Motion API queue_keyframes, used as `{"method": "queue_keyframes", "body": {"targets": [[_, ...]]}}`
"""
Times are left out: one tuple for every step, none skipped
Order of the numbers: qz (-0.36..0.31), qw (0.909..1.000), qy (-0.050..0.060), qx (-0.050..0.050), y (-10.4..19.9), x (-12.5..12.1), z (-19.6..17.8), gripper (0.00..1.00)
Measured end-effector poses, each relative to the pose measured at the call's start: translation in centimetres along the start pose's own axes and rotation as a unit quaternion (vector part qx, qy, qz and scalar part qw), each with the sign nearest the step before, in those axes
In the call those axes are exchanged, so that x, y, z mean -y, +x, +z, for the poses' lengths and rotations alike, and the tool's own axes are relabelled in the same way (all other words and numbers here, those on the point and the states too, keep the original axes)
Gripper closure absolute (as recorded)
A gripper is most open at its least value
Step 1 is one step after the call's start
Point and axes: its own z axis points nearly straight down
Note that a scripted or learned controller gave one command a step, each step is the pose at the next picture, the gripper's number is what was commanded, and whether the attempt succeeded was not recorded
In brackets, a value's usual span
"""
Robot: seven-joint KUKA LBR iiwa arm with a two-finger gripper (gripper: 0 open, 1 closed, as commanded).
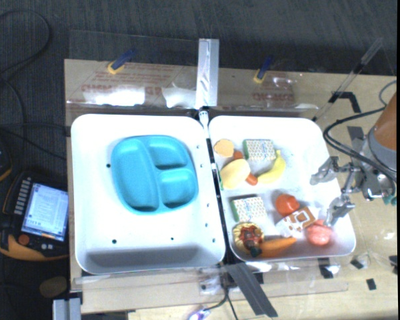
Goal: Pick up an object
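While the grey arm reaches in from the right of the camera view, the tool (335,191) is seen over the right edge of the right bin (318,133), its two fingers spread apart and nothing held between them. One fingertip (320,175) lies toward the bin's upper right, the other just above a pink-red ball-like toy (319,233) in the lower right corner.

Toy food is crowded into that bin (the candidates for picking): a banana (275,169), a pale yellow rounded fruit (234,173), a round bun-like piece (223,147), two small patterned boxes (259,149) and (249,209), a red tomato-like piece (286,203), a carrot (277,247) along the lower wall, and a dark round item (247,235) beside it. A white and orange card-like piece (297,221) is set between the tomato and the pink toy.

The left bin (93,232) is occupied by a blue divided plate (153,172). Both bins are borne by the table (87,79), with a handheld screen (43,209) on the floor to the left.
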Motion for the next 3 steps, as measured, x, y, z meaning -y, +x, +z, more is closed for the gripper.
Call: {"method": "queue_keyframes", "body": {"targets": [[-0.016,0.9999,0.000,0.001,1.6,-0.5,-6.3,0.00],[0.243,0.9701,0.001,0.000,-7.0,-0.7,5.8,0.00],[0.323,0.9462,0.001,0.005,-2.2,-5.7,11.8,0.00]]}}
